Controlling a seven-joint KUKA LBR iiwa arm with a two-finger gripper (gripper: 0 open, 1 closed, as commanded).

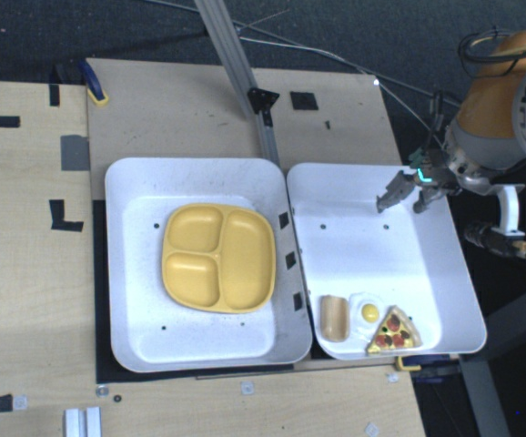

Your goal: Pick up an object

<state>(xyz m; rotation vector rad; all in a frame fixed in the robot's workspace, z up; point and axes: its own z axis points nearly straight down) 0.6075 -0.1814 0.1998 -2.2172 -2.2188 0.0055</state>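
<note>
- Objects for picking lie in a row at the near end of the right bin point(445, 271): a tan bread-like block point(334, 318), a fried egg point(369, 313) and a pizza slice point(394, 331).
- The gripper point(407, 196) hangs over the far right part of the right bin, near its far right corner, with its two dark fingers point(390, 193) spread apart and nothing between them.
- A small teal light shows just above the fingers, at the wrist.
- The arm point(495, 107) reaches in from the right, grey at the wrist with an orange band above it.
- The gripper is well apart from the three objects, which sit at the opposite end of the same bin.
- The block stands on the left of the row, the egg is just beside it, and the pizza slice lies to the right of the egg, close to the bin's near rim.
- The left bin point(126, 244) holds a yellow divided plate point(218, 258) with three compartments, lying flat near the middle.
- The two bins sit side by side, their rims touching, on a light wooden bench point(26, 271).
- A grey metal bar point(231, 48) slants down from the top towards the gap between the bins.
</note>
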